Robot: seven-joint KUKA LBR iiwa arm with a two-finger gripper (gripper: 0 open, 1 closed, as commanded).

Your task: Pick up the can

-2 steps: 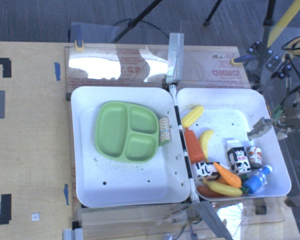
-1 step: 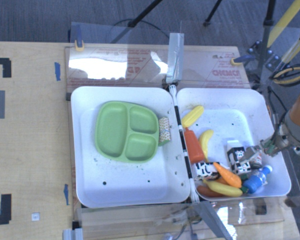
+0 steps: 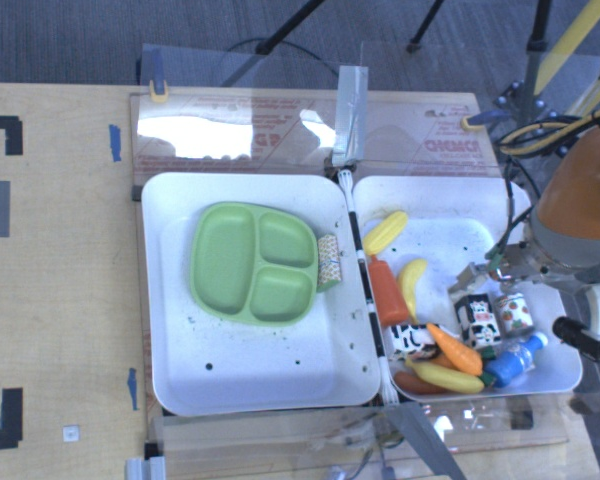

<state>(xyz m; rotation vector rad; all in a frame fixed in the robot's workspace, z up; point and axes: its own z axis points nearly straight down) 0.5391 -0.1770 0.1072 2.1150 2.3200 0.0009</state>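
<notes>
The gripper (image 3: 477, 283) hangs low inside the right bin (image 3: 450, 230), toward its right side, with the grey arm (image 3: 570, 218) and its orange band reaching in from the right. Its fingers are hard to make out among the metal parts, and I cannot tell whether they are spread or closed, or whether anything sits between them. Just below and to the right of the gripper lies the can (image 3: 515, 313), a small one with a pale label showing red and green, close to the bin's right wall. Touching its left side is a small black-and-white carton (image 3: 479, 320) with a cow pattern. In front of these, a blue bottle (image 3: 512, 360) lies on its side near the front right corner. An orange carrot (image 3: 455, 349) lies slanted beside the carton, with a yellow banana (image 3: 446, 376) and something red under it along the front wall. Further left, an orange-red block (image 3: 387, 291) rests against the wall between the bins, above a second cow-patterned carton (image 3: 411, 339). A yellow banana (image 3: 413, 283) stands just right of the block, and a yellow corn cob (image 3: 385, 233) lies toward the back. The left bin (image 3: 180, 368) holds a green divided plate (image 3: 252, 263) with a small patterned sponge (image 3: 328, 261) touching its right edge. Both bins sit side by side on the wooden table (image 3: 55, 268).
</notes>
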